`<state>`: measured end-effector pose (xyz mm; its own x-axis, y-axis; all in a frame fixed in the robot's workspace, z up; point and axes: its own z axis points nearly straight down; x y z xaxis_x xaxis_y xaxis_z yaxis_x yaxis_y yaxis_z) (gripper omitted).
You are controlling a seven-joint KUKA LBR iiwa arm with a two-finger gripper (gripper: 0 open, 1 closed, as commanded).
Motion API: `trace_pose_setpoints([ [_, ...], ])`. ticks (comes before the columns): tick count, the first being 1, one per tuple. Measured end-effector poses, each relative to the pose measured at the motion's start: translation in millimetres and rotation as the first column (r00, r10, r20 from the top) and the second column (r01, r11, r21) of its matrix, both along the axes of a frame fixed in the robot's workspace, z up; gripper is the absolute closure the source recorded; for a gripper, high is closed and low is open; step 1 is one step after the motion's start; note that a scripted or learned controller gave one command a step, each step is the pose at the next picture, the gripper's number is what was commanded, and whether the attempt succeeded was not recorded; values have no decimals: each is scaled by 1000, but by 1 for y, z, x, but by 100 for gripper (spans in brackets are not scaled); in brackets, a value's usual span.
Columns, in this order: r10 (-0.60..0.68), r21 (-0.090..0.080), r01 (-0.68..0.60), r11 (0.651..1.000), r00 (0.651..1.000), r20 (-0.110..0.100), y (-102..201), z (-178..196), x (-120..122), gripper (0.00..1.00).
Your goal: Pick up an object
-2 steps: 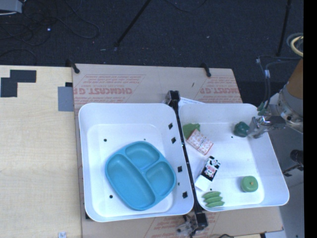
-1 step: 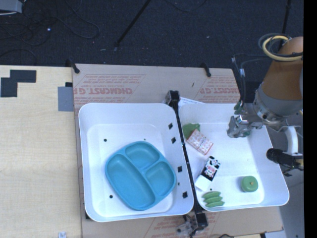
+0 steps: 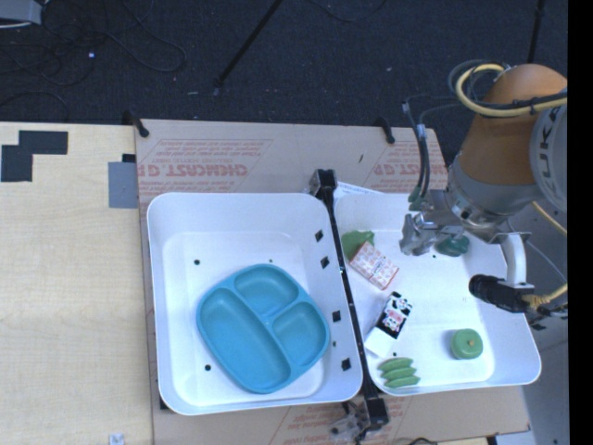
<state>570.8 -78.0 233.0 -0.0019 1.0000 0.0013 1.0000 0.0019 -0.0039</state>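
Camera view — gripper (image 3: 422, 239) beside teal object (image 3: 454, 244).

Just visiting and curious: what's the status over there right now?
Tool low over right bin, nothing seen held. Teal object beside it. Green round piece and patterned card lie apart.

end effector (image 3: 422, 237) fingers blurred, teal object (image 3: 455, 245) half hidden beneath wrist

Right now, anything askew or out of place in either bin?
Nothing spilled or damaged. The blue divided plate lies turned at an angle in the left bin. The black-and-white carton and pink packet lie tilted in the right bin.
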Motion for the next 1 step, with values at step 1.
trace_pose_setpoints([
  [1, 2, 0, -2, 1000, 1000, 2, 52, 8, 11, 100],
])
